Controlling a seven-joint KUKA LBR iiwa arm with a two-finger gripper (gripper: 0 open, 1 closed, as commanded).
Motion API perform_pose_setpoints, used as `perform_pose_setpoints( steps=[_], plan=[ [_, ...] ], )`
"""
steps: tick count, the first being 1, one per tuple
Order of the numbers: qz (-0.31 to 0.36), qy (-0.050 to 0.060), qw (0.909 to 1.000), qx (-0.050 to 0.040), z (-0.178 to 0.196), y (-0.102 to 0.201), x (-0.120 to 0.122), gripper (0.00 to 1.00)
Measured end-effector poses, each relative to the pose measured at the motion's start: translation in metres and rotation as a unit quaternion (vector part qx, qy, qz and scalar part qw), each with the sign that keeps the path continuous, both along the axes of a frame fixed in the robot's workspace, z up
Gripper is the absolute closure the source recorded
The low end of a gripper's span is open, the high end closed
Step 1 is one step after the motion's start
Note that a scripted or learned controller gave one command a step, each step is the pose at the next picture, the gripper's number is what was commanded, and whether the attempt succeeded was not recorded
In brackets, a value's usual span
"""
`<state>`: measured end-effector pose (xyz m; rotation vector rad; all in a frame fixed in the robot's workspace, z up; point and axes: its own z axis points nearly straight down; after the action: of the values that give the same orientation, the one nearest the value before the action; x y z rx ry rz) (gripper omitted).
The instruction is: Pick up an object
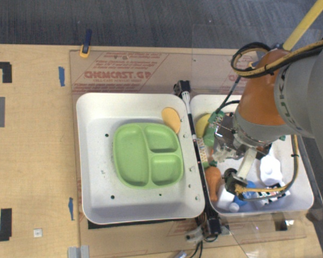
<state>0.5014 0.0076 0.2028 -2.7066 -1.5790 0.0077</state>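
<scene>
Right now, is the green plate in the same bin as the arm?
No, the plate lies in the view's left bin, while the arm reaches into the other bin.

— Where does the green plate (148, 155) sit?
— Flat on the floor of the left bin (91, 160), its three compartments facing up.
— Anything close to it?
— A yellow-orange oval piece (172, 119) just off the plate's upper right corner.
— And the gripper (219, 152)?
— Right of the plate, over the right bin (306, 198). Below it, an orange carrot-like thing (212, 180) lies right of the plate's lower corner. A yellow-green piece (203, 123) lies right of its upper corner, and a white object (270, 170) is farther right.
</scene>
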Motion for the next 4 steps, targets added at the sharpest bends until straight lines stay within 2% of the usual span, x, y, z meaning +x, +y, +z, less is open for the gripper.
perform_pose_setpoints(
  steps=[1, 2, 3, 4],
  plan=[
    [0.062, -0.004, 0.9981, -0.0024, 0.041, -0.027, -0.021, 1.0],
    [-0.121, -0.003, 0.9926, -0.0038, 0.008, -0.038, 0.018, 1.0],
    [-0.295, -0.001, 0.9554, -0.0038, -0.02, 0.008, 0.061, 1.0],
    [-0.301, 0.001, 0.9537, -0.0025, 0.019, -0.011, -0.017, 1.0]
  ],
)
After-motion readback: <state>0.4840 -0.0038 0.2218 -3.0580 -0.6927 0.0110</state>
